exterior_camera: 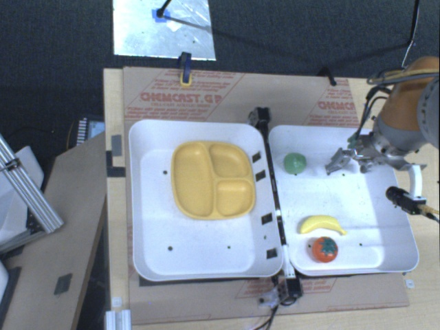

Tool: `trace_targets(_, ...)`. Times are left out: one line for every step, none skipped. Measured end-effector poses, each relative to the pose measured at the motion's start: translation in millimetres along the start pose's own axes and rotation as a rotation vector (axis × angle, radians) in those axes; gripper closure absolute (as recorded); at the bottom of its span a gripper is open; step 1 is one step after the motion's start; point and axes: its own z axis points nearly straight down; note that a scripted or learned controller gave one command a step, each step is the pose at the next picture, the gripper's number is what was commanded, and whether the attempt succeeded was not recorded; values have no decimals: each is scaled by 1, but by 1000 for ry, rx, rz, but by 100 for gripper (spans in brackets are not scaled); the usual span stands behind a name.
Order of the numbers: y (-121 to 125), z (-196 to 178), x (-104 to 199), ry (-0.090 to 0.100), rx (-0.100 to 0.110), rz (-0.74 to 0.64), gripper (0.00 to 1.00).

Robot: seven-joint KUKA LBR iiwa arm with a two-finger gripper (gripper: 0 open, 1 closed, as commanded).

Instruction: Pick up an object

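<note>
Two white bins sit side by side on a brown board printed with red lettering. Nearest the camera, in the right bin point(395, 246), lie two of its three things: a tomato point(324, 249), round, glossy, red-orange with a small green top, close to the front rim; and a banana point(322, 225), a smooth yellow crescent, just behind the tomato and seemingly touching it. Neither is held.

The left bin point(151, 253) holds one tray point(212, 179), matte yellow plastic with rounded corners, split into three compartments: one long one on the left, two smaller on the right; small dark dots mark the bin floor around it. A dark strip with several black clips point(269, 218) runs along the seam between the bins.

Farther back in the right bin rests one small ball point(295, 162), green, round, slightly dull, near the seam and well apart from the fruit.

To its right, over the same bin, hangs the gripper point(331, 169), grey metal, its two fingers point(338, 161) pointing left toward the ball but not touching it; they lie close together with nothing between them, though the gap is too small to make out well. The arm point(405, 115) behind it, with its orange band, is cut off by the frame edge.

Farthest away, one shiny crinkled sheet point(163, 19) lies on dark carpet.
</note>
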Motion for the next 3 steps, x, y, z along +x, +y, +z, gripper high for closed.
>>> trace_targets(1,22,0,-1,-2,-2,0)
trace_targets(2,10,0,-1,-7,-3,100)
trace_targets(8,-54,1,-2,-8,-3,100)
